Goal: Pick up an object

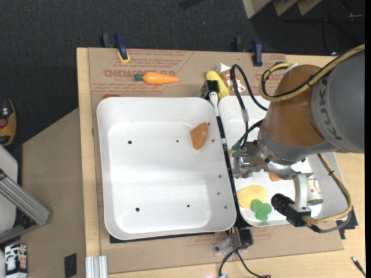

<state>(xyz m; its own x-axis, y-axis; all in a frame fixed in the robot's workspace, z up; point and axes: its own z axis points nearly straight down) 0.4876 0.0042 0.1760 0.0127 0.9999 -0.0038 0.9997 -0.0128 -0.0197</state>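
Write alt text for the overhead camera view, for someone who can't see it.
A grey and orange robot arm reaches over the right white bin, above a yellow piece and a green piece. The left bin holds a tan piece; a toy carrot lies on the bench behind.

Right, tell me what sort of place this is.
Likely a robotics lab's grasping test bench: a KUKA arm reaches over two white bins, toy food like a carrot lies about, and the cardboard base is clamped down.

— What's sitting outside the bins?
— A toy carrot (157, 79) on the cardboard sheet (93, 155) behind the left one; blue clamps (122, 47) pin that sheet's far edge; dark carpet (52, 22) beyond.
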